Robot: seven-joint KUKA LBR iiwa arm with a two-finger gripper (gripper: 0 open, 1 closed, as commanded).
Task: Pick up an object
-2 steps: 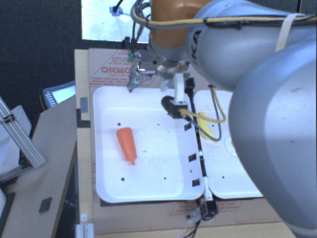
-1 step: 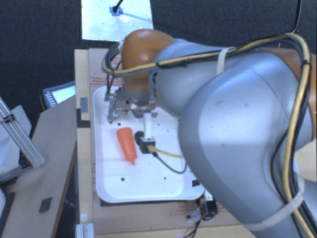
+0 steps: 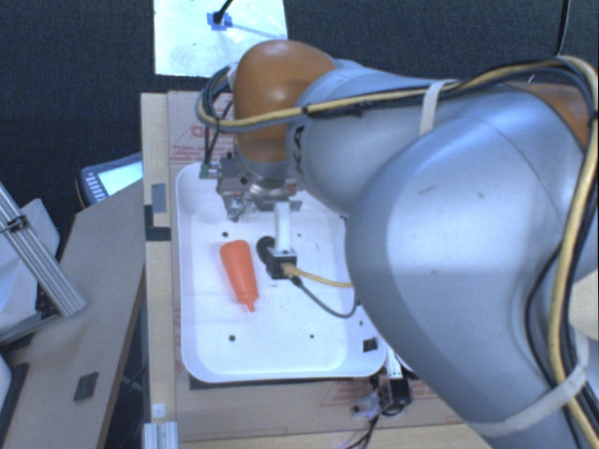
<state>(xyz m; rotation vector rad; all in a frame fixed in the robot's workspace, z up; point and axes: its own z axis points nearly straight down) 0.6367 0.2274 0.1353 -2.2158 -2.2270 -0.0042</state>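
Note:
An orange carrot-shaped object (image 3: 240, 272) lies in the left white bin (image 3: 215, 349), its thin end pointing toward the bin's front. My gripper (image 3: 234, 211) hangs over the back part of that bin, just above and behind the thick end of the orange object, apart from it. Nothing shows between its fingers. The grey arm with its orange band (image 3: 276, 82) covers the right side of the scene, and the right bin is hidden behind it.
A small dark mark (image 3: 370, 345) sits near the left bin's front right corner. A pale sheet (image 3: 220, 21) lies beyond the bins at the back. A tan board (image 3: 84, 307) and a metal rail (image 3: 37, 260) stand left of the bench.

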